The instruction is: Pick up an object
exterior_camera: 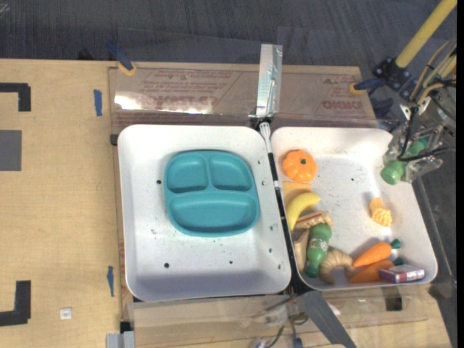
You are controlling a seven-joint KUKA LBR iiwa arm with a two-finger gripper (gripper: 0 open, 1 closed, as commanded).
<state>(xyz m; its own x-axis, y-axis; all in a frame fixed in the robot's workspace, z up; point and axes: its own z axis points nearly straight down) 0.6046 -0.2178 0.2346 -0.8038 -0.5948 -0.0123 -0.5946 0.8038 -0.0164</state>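
Note:
My gripper (404, 161) hangs over the right rim of the right bin (341, 142), with the wrist and cables leading off to the upper right. A small round green toy (392, 172) sits between its fingers, and the gripper is shut on it, lifted above the bin floor. Below in the right bin lie an orange pumpkin (299, 165), a banana (301, 204), a green bottle (317, 242), a bread piece (334, 262), a carrot (375, 253), a purple item (401, 273) and a small yellow-orange piece (380, 212).
The left bin (138, 216) holds a teal divided plate (212, 192). A metal divider post (270, 82) rises between the bins at the back. A yellow pole (429, 22) and dark cables stand at the upper right.

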